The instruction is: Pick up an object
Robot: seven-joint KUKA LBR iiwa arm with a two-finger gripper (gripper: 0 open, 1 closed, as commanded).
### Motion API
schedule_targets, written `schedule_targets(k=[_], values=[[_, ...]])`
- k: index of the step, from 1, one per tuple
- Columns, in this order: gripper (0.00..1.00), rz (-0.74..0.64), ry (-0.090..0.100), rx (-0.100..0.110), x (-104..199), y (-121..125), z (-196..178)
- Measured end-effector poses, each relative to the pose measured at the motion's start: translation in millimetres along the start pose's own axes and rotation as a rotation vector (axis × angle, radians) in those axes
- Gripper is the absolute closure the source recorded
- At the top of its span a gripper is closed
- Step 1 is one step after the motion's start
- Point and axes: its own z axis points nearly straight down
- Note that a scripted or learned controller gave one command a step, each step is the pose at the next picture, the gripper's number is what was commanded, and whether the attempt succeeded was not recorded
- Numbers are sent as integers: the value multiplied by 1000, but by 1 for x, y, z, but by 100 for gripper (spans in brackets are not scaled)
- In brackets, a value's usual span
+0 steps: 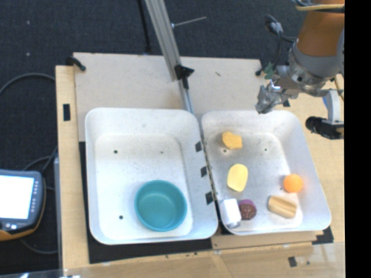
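— Six things lie in the right bin (301,138): two yellow pieces, an orange ball (293,183), a wooden block (282,206), a dark ball, a white roll. Which one is easiest?

— The larger yellow piece (237,177), I'd say, mid-bin and apart from the rest. It looks light and soft; pinch across its narrow width.

— And the jaws (265,106)?

— Above the bin's far rim, holding nothing. Spread or pressed together, I can't tell.
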Motion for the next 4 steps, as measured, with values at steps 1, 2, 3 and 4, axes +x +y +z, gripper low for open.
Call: schedule_targets(k=[1, 2, 3, 4], values=[[100, 1, 0, 1, 48, -20, 2], [100, 1, -1, 2, 94, -34, 22], [100, -1, 0, 1, 146, -43, 19], [100, 0, -1, 2, 197, -48, 40]])
